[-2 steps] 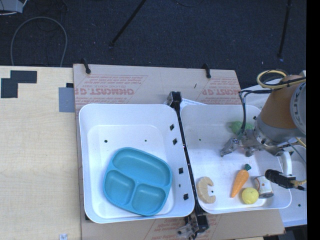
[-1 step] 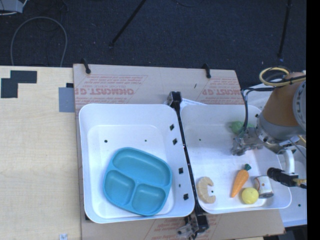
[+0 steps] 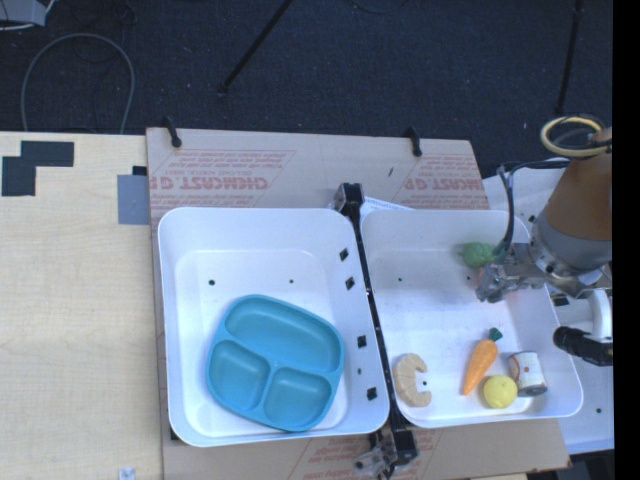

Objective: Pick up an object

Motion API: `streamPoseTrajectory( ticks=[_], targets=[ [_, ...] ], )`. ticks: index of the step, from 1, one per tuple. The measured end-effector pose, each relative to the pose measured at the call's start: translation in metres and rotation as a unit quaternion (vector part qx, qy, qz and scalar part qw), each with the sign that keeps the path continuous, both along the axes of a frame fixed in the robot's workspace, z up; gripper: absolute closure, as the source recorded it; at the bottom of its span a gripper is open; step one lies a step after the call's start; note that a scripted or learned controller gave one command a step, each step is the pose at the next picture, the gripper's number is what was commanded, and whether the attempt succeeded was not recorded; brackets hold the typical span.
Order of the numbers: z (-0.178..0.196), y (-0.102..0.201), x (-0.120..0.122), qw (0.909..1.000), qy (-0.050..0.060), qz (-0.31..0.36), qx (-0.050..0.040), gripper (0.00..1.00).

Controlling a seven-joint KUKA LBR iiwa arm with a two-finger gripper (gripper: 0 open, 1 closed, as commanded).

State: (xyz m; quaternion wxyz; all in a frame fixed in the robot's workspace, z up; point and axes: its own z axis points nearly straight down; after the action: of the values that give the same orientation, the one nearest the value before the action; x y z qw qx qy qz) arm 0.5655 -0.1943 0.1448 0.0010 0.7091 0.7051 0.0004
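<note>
At right bin's (image 3: 420, 230) 2 o'clock corner, gripper (image 3: 490, 283) hangs low, jaw state unclear. Green toy (image 3: 478, 253) lies just beside it at 11 o'clock. Toy carrot (image 3: 480, 364), lemon (image 3: 499, 392), small can (image 3: 528, 372), beige crescent (image 3: 411, 380) rest near 6 o'clock. Left bin (image 3: 180, 268) holds blue divided plate (image 3: 275, 361).

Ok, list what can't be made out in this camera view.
- Gripper: dark and small in the right bin; open or shut can't be told.
- Green object: partly covered by the gripper, so its shape and identity are unclear.
- Small can: its label is too small to read.
- Arm: cut off by the right edge.
</note>
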Motion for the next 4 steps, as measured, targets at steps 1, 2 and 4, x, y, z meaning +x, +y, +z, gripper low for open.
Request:
streamPoseTrajectory(
  ticks=[1, 2, 4],
  targets=[
    [0.058, 0.004, -0.007, 1.0000, -0.001, 0.004, 0.0000, 1.00],
    [0.106, 0.003, -0.006, 1.0000, -0.001, 0.004, -0.0002, 1.00],
    [0.114, 0.109, -0.024, 1.0000, 0.003, 0.005, 0.0019, 1.00]
  ],
)
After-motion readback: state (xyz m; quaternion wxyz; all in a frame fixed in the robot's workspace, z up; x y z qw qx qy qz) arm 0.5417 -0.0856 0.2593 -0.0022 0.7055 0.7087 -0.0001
